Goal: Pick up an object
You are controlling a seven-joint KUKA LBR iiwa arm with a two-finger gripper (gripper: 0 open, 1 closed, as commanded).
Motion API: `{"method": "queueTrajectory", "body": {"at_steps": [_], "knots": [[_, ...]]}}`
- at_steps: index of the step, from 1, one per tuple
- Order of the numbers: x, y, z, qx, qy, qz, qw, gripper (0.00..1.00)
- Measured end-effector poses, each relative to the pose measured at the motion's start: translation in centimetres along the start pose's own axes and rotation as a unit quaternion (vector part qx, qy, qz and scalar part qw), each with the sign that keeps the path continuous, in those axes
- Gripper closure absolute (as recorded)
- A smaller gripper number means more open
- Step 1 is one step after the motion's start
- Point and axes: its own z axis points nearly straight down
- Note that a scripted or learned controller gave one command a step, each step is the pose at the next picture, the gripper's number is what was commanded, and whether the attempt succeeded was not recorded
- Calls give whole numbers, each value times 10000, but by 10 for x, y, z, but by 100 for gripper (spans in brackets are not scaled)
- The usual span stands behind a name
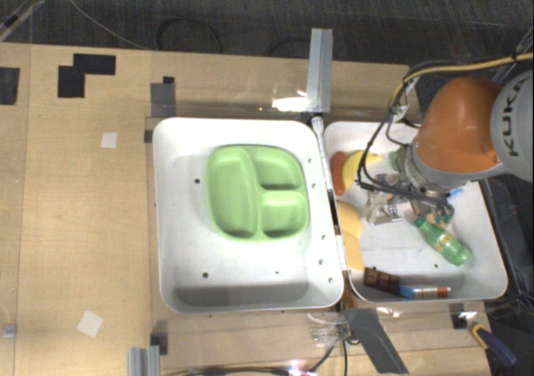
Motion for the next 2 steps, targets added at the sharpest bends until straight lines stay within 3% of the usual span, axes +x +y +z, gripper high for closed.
{"method": "queueTrajectory", "body": {"at_steps": [1, 2], "knots": [[-23, -33, -41, -40, 104, -1909, 9815, 100], [-38, -70, -69, -60, 94, -3687, 9295, 100]]}}
